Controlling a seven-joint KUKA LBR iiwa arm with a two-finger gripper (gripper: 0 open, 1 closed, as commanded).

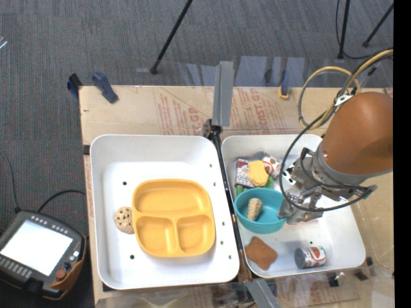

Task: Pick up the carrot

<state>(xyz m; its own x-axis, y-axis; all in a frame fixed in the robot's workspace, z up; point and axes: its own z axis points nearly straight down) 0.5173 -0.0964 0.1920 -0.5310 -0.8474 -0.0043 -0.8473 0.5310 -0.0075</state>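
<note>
We see two smooth white plastic bins (103, 172), a glossy yellow plastic tray (173, 217), a shiny teal bowl (260, 212), a metal can (311, 256), a rough-crumbed cookie (124, 219), a matt wooden worktop (148, 111), grey carpet (77, 31)

The carrot (271, 165) is hard to make out. The only likely candidate is a small orange-red piece in the back part of the right bin (347, 246), just right of the yellow corn (258, 172) and behind the teal bowl (268, 221). Only a little of it shows, so I cannot tell its shape or pose.
</note>
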